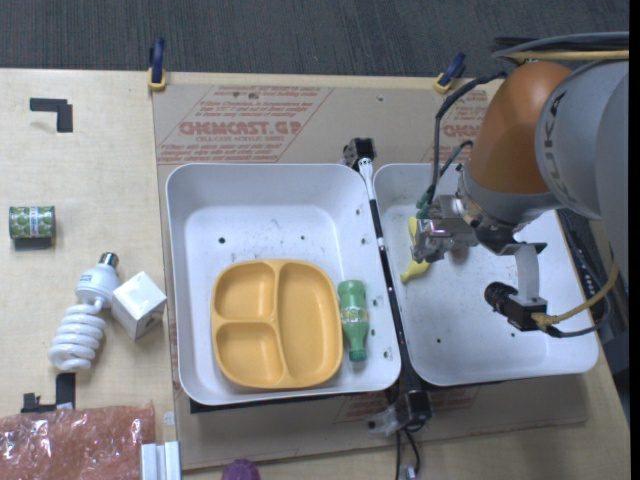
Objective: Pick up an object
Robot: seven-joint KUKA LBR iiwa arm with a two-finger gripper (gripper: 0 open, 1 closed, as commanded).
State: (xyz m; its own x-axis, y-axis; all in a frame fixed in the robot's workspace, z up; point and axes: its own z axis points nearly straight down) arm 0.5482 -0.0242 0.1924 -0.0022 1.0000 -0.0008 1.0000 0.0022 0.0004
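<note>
My gripper (436, 240) hangs low over the left part of the right bin (480, 353), under the arm's orange band. A small yellow object (414, 266), long and slightly bent, lies right at the gripper's left side, partly covered by it. I cannot tell whether it touches the gripper or just lies beneath it. In the left bin (200, 203) a yellow divided plate (276, 322) rests flat, and a green bottle (352, 318) lies along its right edge.
The arm's grey body and a black cable fitting (510, 306) overhang the right bin's right half. Outside the bins, on the bench at left, lie a white spiral bulb (82, 318), a white cube (138, 304), a green can (31, 224) and a pink bag (75, 444).
</note>
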